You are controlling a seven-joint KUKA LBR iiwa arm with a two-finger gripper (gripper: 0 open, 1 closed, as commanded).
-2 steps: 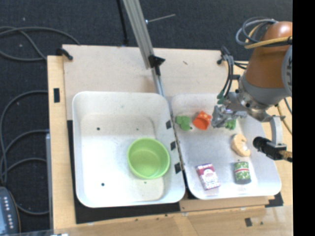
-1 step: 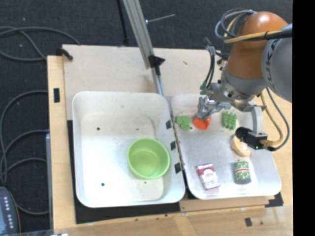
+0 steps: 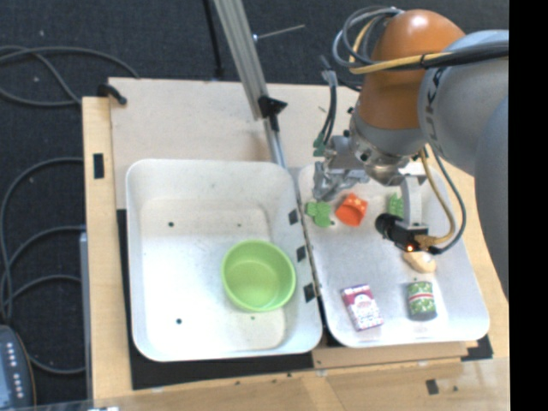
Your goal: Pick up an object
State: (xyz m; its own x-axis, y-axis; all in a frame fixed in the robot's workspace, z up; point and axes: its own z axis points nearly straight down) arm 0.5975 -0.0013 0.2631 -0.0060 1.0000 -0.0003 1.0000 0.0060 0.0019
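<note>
**A:** Where are the fingers?

**B:** The fingers (image 3: 324, 187) hang low over the far-left corner of the right bin (image 3: 364, 259), under the wrist of the arm (image 3: 402, 67). From this slant I can't tell how far open they are. I see nothing between them.

**A:** What lies closest to them?

**B:** A green block (image 3: 320, 214), just on their near side. It lies on the bin floor by the left wall. An orange piece (image 3: 351, 210) lies just right of it, close but apart. I'd guess one of those two is the target, the block more likely.

**A:** And further out?

**B:** A small green piece (image 3: 395, 204) lies further right, at about the same depth. A pale lump (image 3: 419, 261) lies nearer, toward the right wall. Along the near edge are a pink box (image 3: 362, 306) and a green can (image 3: 420, 300), side by side and well apart. In the left bin (image 3: 171, 255) a green bowl (image 3: 259, 275) stands upright toward the near-right corner. Both bins sit on the worktop (image 3: 188, 118).

**A:** So how far along is the pick?

**B:** Early, in my judgement. The fingers are placed over the block's corner of the bin, so the approach looks about done. But every object I can see rests on a bin floor, and none is lifted.

**A:** What's left, then?

**B:** Most of it. The fingers have to settle around one object, close on it and raise it clear of the bin. With the block so near the wall, there may be little room for the left side of the grasp.
</note>
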